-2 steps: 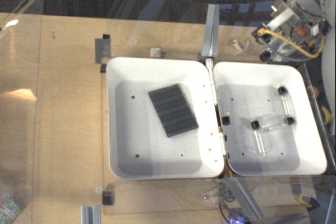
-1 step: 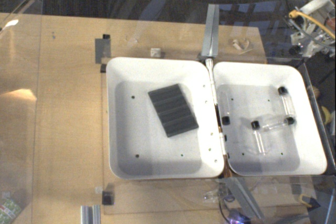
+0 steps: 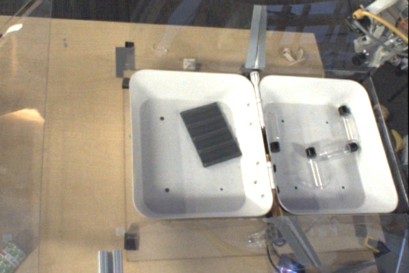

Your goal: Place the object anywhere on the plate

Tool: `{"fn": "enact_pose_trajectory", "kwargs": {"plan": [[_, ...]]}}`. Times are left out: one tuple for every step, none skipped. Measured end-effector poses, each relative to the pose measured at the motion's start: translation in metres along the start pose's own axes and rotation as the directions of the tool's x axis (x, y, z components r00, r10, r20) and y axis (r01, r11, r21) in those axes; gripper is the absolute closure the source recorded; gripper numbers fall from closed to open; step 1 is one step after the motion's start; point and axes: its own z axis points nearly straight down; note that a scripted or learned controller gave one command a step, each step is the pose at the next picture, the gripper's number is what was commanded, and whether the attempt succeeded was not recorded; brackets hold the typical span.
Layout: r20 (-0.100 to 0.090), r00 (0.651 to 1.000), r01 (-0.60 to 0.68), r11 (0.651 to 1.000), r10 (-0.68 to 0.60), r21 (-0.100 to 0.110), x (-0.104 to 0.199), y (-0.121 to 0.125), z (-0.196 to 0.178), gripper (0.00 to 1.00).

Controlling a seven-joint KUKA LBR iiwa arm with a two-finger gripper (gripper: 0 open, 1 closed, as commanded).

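Item: clear tubes (image 3: 332, 151), right bin (image 3: 383, 137). Target: dark plate (image 3: 211, 133), left bin (image 3: 144, 156). Hand (image 3: 383, 9) far right; its state I cannot tell. I'd grip one tube mid-body, crosswise.

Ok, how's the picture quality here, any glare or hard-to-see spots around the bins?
Camera view: bright glare patches on the clear panel at left; the clear tubes in the right bin are faint against white, only their black caps stand out; the dark ribbed plate in the left bin reads sharply; soft shadows along the bin walls; the arm's end at top right looks cluttered.
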Motion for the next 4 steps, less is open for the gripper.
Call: {"fn": "enact_pose_trajectory", "kwargs": {"plan": [[-0.003,0.965,-0.261,0.965,0.261,0.000,-0.029,0.040,-0.016,1.00],[0.000,0.968,-0.251,0.968,0.251,0.001,-0.027,0.038,-0.025,1.00],[0.002,0.971,-0.241,0.971,0.241,0.001,-0.025,0.036,-0.034,1.00],[0.005,0.973,-0.232,0.973,0.232,0.001,-0.023,0.034,-0.042,1.00]]}}
